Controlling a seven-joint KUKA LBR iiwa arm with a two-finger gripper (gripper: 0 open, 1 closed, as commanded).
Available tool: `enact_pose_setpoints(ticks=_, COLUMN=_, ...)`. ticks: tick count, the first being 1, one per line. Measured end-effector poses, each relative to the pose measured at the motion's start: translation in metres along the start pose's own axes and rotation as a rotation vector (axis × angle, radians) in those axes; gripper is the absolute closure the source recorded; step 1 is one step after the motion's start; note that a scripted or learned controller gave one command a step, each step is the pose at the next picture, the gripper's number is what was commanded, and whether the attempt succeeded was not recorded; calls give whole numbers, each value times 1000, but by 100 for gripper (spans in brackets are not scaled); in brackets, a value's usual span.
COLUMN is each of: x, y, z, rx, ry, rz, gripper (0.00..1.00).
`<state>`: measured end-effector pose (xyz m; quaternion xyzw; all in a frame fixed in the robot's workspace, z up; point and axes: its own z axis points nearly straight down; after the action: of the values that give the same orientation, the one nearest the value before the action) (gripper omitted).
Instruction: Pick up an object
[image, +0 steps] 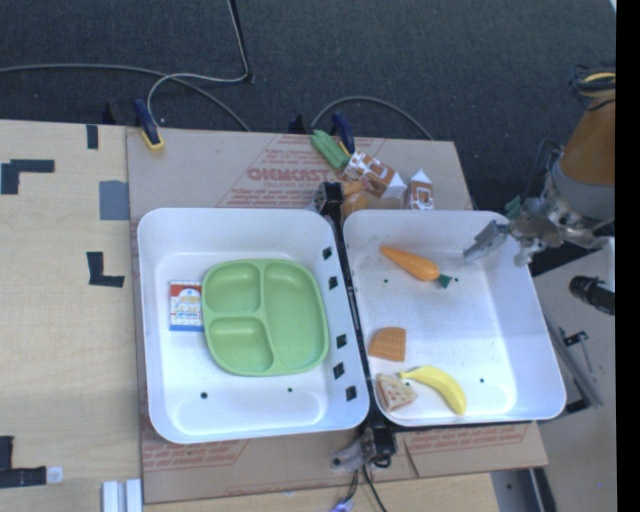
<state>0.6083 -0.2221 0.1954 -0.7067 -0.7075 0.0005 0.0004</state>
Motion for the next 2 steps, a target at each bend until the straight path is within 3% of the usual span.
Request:
enact_pose_setpoints(ticks=1, x=67, y=60, z=66, rx=2, ry=2, rz=-2, gripper=0)
enact_pose_setpoints(ticks=2, x=96, y=61, z=110, rx=-2, ry=-2, rz=-1, gripper=0)
